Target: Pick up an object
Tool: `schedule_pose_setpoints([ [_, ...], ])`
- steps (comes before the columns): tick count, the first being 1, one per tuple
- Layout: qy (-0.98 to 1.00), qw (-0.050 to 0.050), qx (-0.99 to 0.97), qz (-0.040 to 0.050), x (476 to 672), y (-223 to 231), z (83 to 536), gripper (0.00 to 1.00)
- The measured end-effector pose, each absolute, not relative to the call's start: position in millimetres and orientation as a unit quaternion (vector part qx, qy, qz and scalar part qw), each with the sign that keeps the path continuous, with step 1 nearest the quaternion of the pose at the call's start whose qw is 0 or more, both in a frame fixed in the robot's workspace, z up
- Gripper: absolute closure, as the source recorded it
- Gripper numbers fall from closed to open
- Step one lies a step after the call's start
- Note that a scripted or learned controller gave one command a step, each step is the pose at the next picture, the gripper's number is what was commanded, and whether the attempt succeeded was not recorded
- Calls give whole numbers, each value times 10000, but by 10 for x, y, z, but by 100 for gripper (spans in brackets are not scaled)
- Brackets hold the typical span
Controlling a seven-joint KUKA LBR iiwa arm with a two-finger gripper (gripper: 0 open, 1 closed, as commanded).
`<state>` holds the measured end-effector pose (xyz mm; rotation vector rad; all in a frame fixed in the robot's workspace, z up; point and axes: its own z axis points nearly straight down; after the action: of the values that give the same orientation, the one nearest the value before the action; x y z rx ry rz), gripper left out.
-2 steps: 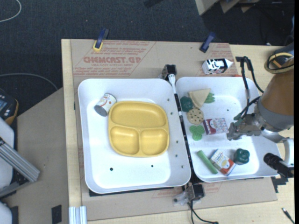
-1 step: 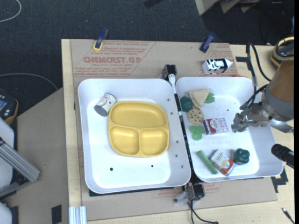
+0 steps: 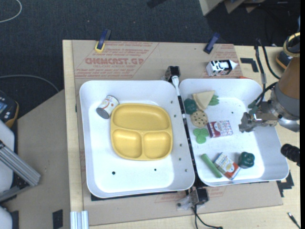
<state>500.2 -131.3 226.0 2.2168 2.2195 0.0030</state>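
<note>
Small red carton (image 3: 220,128) lying flat mid right bin (image 3: 267,171), just left of end effector (image 3: 249,123). Likely light, stiff cardboard, smooth-faced; best pinched across short sides. Cannot tell end effector state; nothing seen held.

A single fixed camera is looking down on the bench (image 3: 143,56) at a slant from above, taking in both the left bin (image 3: 90,142) and the right bin (image 3: 267,166) whole (with dark floor beyond the far edge), while the arm (image 3: 288,94) is entering from the right.
</note>
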Motion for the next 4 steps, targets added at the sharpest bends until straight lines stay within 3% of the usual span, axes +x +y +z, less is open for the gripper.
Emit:
schedule_pose_setpoints([
  [1, 7088, 16, 7054, 12, 5245, -907, 2301, 100],
  [2, 7087, 6, 7055, 6, 5365, -521, 2204, 100],
  [4, 7077, 14, 7065, 4, 5401, -498, 2327, 100],
])
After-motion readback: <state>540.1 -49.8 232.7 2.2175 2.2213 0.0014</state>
